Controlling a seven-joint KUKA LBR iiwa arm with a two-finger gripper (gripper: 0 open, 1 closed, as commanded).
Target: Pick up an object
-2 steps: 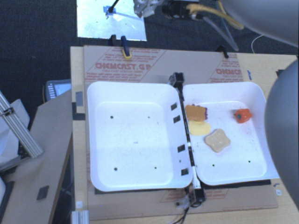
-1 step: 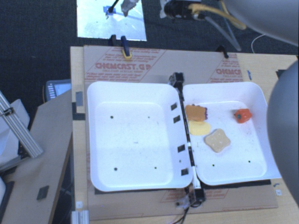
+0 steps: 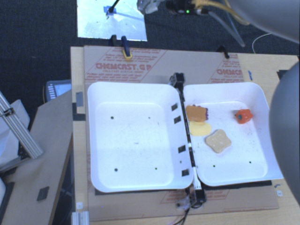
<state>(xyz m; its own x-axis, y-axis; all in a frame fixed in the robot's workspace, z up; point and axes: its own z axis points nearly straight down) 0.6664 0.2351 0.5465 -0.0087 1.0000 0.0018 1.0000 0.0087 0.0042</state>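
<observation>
Several small items lie in the right bin (image 3: pixel 253 170). An orange-brown block with a purple edge (image 3: pixel 197 113) sits near its left wall. Just below that block lies a flat yellow piece (image 3: pixel 200 129). A tan toast-shaped piece (image 3: pixel 218 140) rests beside the yellow one, toward the bin's middle. A red-orange item (image 3: pixel 243 116) lies apart at the right. My gripper (image 3: pixel 151 1) hangs high at the top of the view, beyond the bench's far edge and well away from both bins.
The left bin (image 3: pixel 93 125) stands beside the right one, and black clips (image 3: pixel 180 121) run along the seam. A grey arm link (image 3: pixel 287 125) overhangs the right bin's right side. A shiny metal sheet (image 3: pixel 110 13) and a yellow clamp (image 3: pixel 126 54) lie behind the bins.
</observation>
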